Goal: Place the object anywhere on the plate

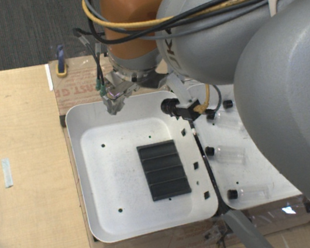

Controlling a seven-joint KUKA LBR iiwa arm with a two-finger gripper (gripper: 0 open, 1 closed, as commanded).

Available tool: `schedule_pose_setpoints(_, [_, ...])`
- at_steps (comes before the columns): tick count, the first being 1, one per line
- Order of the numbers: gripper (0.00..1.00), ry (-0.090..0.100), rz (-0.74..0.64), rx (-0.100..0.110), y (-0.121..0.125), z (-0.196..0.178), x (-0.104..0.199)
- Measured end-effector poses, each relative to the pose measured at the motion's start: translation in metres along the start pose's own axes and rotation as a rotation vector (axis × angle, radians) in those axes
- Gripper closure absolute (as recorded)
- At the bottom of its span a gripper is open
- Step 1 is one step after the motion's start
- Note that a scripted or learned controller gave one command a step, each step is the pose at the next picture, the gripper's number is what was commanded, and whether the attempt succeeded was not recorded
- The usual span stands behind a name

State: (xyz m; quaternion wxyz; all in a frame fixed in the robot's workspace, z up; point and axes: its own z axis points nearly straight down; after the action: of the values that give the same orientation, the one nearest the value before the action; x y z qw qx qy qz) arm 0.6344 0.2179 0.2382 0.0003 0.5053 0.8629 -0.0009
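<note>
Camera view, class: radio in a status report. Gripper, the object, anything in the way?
Gripper over the far rim of the left bin, nothing visible in it. Black ridged block lies flat mid-bin. No plate identifiable. Nothing lying between gripper and block.

Wooden benchtop (pixel 27 172), dark ribbed floor (pixel 8 33)

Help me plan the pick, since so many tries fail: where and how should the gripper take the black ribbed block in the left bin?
Probably from straight above, closing across the short width of the black ribbed block, near its middle. It lies flat on the left bin floor, long sides parallel, with bare floor around it for the fingers.
</note>
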Motion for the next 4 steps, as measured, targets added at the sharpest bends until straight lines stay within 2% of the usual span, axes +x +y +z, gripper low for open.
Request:
schedule_pose_setpoints(1, [1.0, 0.001, 0.032, 0.001, -0.043, 0.018, 0.019])
schedule_pose_setpoints(2, [1.0, 0.001, -0.138, 0.002, -0.072, 0.07, 0.036])
schedule_pose_setpoints(3, [1.0, 0.0, -0.238, -0.001, -0.044, -0.038, 0.021])
schedule_pose_setpoints(4, [1.0, 0.001, -0.334, 0.002, -0.069, -0.015, 0.039])
